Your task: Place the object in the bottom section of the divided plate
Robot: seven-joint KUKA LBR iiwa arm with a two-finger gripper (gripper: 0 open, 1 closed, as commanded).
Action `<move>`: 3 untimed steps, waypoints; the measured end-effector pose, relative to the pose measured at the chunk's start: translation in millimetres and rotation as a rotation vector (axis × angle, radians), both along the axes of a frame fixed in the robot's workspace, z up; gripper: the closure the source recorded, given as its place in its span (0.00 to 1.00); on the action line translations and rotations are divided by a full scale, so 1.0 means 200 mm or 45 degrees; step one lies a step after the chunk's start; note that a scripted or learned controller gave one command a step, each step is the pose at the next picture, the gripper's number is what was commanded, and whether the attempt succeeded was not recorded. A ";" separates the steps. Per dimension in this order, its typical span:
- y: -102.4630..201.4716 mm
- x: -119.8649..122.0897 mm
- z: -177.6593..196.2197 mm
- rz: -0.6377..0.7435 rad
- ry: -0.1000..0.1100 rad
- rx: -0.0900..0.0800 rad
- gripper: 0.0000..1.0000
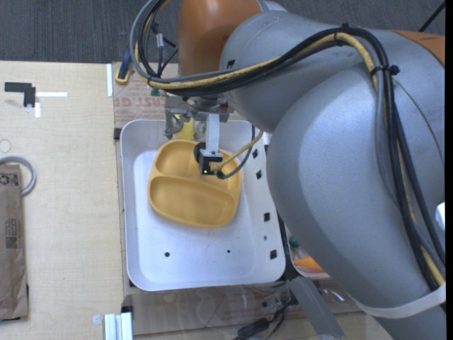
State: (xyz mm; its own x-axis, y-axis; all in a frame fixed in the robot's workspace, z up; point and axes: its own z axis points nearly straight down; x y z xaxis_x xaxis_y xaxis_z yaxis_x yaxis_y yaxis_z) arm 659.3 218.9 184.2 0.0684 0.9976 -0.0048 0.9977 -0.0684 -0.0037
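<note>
Nearest to us, the white bin (205, 257) shows its near rim and a stretch of bare floor marked with a few small dark dots. Left of it on the pale wooden bench (64, 190) lies a brown paper bag (13, 239), cut off by the frame's edge.

Further in, the yellow divided plate (164, 190) rests flat on the bin floor, in the far half of the bin and toward its left wall. Its bottom section (195, 204), the wide compartment on the side closest to us, lies open to view with its smooth yellow floor showing. A ridge parts it from the smaller sections beyond.

Over the plate's far rim hangs the gripper (178, 127), mostly hidden under the wrist. We cannot tell how far open it is, nor whether it has hold of anything. A small yellow thing (186, 126) shows right beside it, just past the plate's rim, and we cannot make out what it is or whether it is gripped.

The grey arm (340, 154) fills the right side, with black and yellow cables (283, 55) looping over it. Farthest back are its orange band (212, 20) and a small black part (20, 89) on the bench's far left.
</note>
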 end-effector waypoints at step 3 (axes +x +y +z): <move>0.04 -0.03 0.18 -1.370 -0.005 -0.004 1.00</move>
